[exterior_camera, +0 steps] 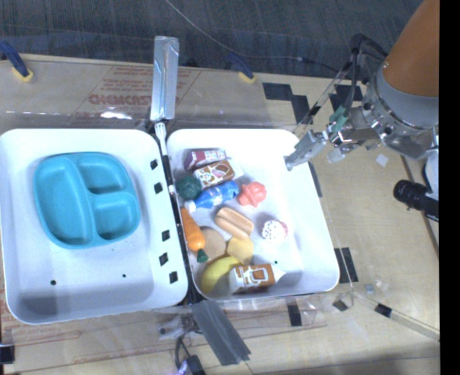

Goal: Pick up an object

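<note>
The right bin (pixel 312 233) holds several toy foods: two brown cartons (pixel 208 166), a blue bottle (pixel 214 196), a pink piece (pixel 251 194), a hot dog (pixel 233 222), a speckled white ball (pixel 273 230), a carrot (pixel 194 233), a lemon (pixel 240 248), a banana (pixel 216 270) and a small orange carton (pixel 253 276). My gripper (pixel 298 155) hangs over the bin's upper right rim, pointing down and left. It is apart from every object, and nothing shows in it. The pink piece lies nearest, below and to its left.
In the left bin (pixel 11 233) lies a blue divided plate (pixel 87 196). A metal bar (pixel 164 76) stands up at the back between the bins. Cables run along the arm's wrist (pixel 354 123) at the right. Bare bin floor lies along the right bin's right side.
</note>
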`<action>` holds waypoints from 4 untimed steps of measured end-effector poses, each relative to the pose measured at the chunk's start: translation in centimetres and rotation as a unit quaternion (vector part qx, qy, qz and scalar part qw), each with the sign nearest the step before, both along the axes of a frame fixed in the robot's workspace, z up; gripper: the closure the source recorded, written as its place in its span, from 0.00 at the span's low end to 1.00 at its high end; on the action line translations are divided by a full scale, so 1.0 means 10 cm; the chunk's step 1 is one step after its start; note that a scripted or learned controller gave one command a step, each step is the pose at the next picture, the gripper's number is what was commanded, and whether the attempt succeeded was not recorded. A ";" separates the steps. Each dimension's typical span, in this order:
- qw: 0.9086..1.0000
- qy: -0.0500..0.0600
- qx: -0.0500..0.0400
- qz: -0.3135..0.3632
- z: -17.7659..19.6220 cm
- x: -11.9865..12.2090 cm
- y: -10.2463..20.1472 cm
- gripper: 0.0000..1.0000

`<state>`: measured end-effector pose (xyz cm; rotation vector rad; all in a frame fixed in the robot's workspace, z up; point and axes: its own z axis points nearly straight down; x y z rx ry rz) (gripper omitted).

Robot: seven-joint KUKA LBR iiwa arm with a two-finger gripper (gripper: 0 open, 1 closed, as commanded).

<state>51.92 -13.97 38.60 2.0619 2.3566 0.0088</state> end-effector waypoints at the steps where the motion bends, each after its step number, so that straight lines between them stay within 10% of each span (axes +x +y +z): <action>1: 1.000 0.008 0.001 0.002 -0.37 0.10 0.31 0.00; 2: 1.000 0.011 0.001 0.015 -2.05 -0.14 0.41 0.00; 3: 1.000 0.004 0.000 0.008 -2.92 0.01 -0.02 0.00; 4: 0.998 0.005 0.001 0.060 -2.62 -0.17 -0.31 0.00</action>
